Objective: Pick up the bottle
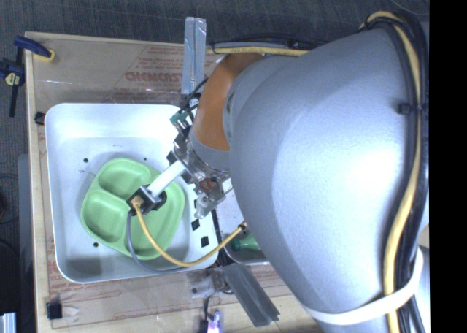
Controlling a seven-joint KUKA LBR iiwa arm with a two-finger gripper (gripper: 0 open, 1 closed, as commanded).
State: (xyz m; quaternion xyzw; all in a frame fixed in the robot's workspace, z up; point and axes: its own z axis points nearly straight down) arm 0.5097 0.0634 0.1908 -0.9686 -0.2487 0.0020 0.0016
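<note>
Overhead view of a wooden bench [109, 69] with a shallow white bin [58, 178] at the left of the frame. A pale green divided dish [109, 207] lies in the lower half of that bin. The large grey robot arm [328, 178] covers the right half of the frame, with its orange band [211, 112] near the centre. The gripper [202, 194] hangs below the band, over the bin's right edge and just beside the dish. Whether it is spread or pressed together cannot be told from this angle, and nothing can be seen held in it.

A small sliver of darker green shows under the arm at lower centre, where the second bin [232, 255] begins. This is probably the bottle [246, 242], though most of it is hidden.

The arm appears to be at the approach stage. A good grasp would need the gripper centred over the bottle rather than the dish, and lined up across its narrow width before descending.
</note>
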